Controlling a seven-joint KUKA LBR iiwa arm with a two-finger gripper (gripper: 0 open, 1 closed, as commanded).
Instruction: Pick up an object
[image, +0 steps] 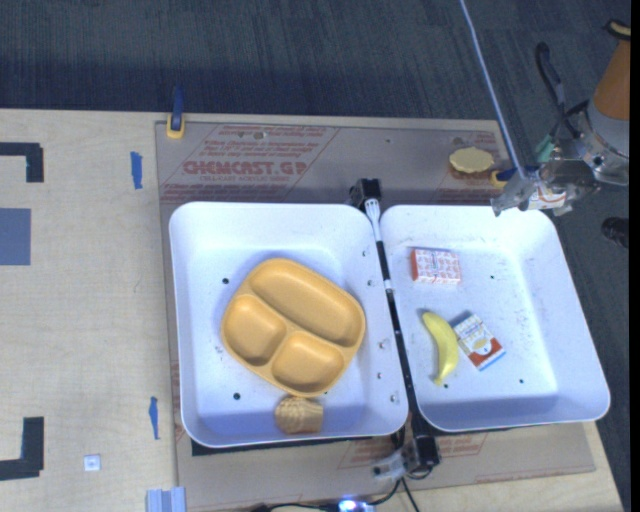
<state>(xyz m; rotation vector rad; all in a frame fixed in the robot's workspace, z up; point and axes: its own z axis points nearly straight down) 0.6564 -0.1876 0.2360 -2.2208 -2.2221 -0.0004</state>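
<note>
- While nothing is lifted yet, the left bin (190, 300) holds a yellow three-compartment tray (292, 325) lying flat near its middle, with a small tan ridged object (300, 413) just beside the tray's near edge; the tray looks stiff, light and slick, broad enough that only its rim would offer a hold.
- Across the divider, the right bin (570, 330) carries three candidates: a small red-and-white patterned box (436, 266) towards the far side, a banana (441, 345) near the middle, and a red, white and blue carton (477, 340) touching or just beside the banana.
- Judged from its shape, the banana is light, slightly soft and easily bruised, best taken across its middle; both boxes look light and stiff, gripped across their short sides.
- At the bin's far right corner hangs the gripper (525, 193), above the rim; whether it is spread or closed I cannot tell, and I see nothing in it.
</note>
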